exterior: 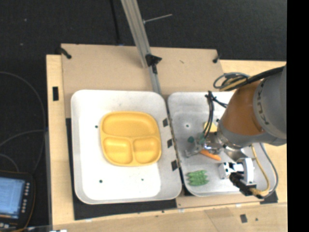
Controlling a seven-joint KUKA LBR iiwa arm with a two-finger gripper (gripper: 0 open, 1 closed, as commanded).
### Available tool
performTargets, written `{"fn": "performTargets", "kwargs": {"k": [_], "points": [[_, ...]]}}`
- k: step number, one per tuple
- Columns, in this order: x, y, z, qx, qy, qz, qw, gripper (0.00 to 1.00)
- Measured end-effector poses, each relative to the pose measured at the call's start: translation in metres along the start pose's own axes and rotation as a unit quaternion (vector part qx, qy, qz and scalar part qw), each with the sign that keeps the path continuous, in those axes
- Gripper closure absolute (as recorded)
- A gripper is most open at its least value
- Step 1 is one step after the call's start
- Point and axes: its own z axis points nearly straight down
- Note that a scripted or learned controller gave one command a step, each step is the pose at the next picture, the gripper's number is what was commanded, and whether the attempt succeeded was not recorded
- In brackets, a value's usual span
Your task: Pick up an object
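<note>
over the right bin [193, 105], end effector [195, 148] grip unclear; no legible writing.

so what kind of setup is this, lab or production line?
Likely a lab bin-picking test bench: two white bins on a plywood board, a yellow divided tray as a test object, and an aluminium camera mast above.

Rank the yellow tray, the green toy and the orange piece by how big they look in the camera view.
Largest to smallest:
1. yellow tray, in the left bin
2. green toy, in the right bin
3. orange piece, partly hidden by the gripper, so its full size is unsure
</note>
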Motion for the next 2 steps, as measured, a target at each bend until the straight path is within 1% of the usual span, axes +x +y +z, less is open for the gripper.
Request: {"fn": "performTargets", "kwargs": {"k": [1,2], "points": [[-0.001,0.003,-0.013,-0.004,0.000,0.002,1.0000,1.00],[-0.012,0.010,-0.071,0.005,0.005,-0.003,1.0000,1.00]]}}
